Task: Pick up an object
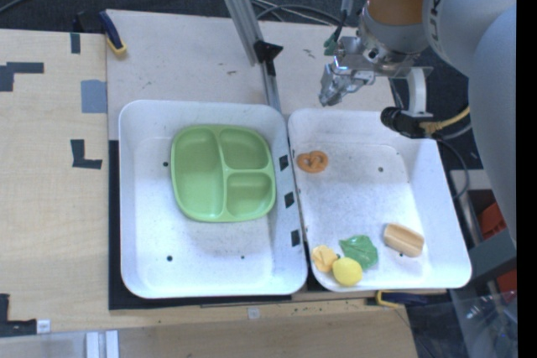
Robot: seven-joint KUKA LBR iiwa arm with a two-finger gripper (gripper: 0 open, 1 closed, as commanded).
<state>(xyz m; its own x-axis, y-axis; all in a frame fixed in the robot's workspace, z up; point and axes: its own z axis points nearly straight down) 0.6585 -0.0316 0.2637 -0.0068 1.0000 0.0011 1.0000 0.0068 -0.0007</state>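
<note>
**Operator:** Report gripper condition, camera view.

**Technician:** The gripper (334, 90) sits above the far rim of the right bin (436, 180), near the seam where it meets the left bin (134, 205). The fingertips point down and appear drawn close together, with little or no gap visible between them. Nothing is seen between them. They touch no object; the nearest item lies below and slightly left of them.

**Operator:** Identify that item.

**Technician:** A small orange-brown pretzel-shaped piece (312, 161), lying flat on the right bin floor near the far left corner, well apart from the other contents.

**Operator:** Remaining right-bin contents?

**Technician:** Clustered at the near edge: a yellow ball (347, 271) touching a green leaf-shaped piece (360, 249), with a small yellow-orange piece (323, 256) just beside the ball on its left. A tan bread roll (404, 240) lies near the leaf piece, toward the right.

**Operator:** Left bin?

**Technician:** One green divided plate (223, 173), three compartments, lying flat toward the far half of the bin.
</note>
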